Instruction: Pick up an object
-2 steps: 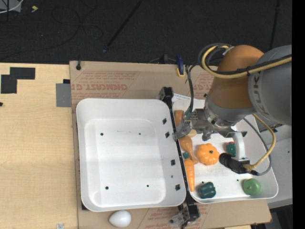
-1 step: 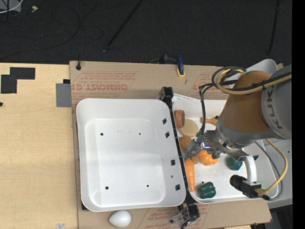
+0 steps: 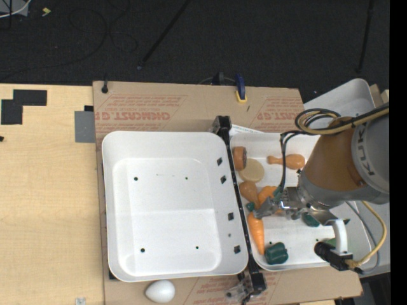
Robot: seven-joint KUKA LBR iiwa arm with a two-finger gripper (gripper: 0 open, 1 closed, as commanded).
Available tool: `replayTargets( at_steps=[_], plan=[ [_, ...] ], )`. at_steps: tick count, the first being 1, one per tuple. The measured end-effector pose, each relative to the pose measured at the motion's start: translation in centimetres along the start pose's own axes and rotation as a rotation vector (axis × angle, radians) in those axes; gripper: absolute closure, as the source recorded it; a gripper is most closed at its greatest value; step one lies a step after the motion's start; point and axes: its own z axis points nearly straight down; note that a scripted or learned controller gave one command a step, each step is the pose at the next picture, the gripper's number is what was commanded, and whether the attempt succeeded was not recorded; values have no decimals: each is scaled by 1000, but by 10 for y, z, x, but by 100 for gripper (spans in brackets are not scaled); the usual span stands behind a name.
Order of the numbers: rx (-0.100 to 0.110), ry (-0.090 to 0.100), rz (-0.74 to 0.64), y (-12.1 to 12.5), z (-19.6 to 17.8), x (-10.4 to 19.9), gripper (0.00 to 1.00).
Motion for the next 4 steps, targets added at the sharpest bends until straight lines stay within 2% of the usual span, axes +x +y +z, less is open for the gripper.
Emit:
replayTargets(
  at_steps=[1, 2, 3, 4],
  plan=[
    [3, 1, -7, 48, 20, -26, 0],
    [-3, 0, -10, 134, 15, -33, 0],
    [6, 2, -10, 130, 6, -34, 100],
    [-5, 5, -15, 134, -87, 38, 100]
  ],
)
